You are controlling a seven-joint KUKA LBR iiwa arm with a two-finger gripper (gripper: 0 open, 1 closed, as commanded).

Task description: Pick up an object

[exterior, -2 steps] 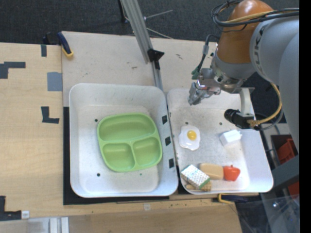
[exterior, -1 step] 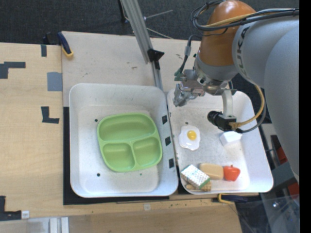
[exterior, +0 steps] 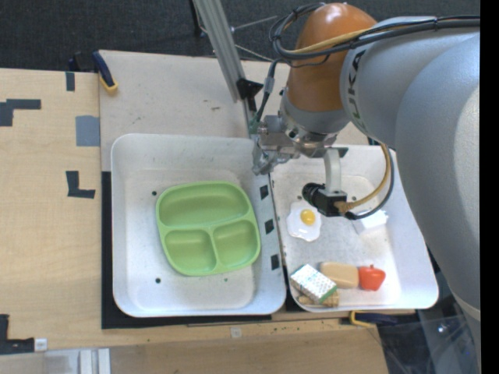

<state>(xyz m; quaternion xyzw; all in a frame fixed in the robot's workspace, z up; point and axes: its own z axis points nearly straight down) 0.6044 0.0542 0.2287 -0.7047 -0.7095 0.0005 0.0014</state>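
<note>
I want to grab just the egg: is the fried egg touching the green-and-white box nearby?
Apart. The camera view shows a strip of bare white bin floor between the fried egg and the green-and-white box.

arm (exterior: 421,84): grey, reaches in from right, bent steeply downward | orange band (exterior: 323,49): topmost, facing camera | gripper (exterior: 265,158): points down, at far-left corner of right bin (exterior: 421,279)

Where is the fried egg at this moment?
In the camera view, the fried egg lies in the right bin, near its left wall, above the green-and-white box in the picture.
</note>
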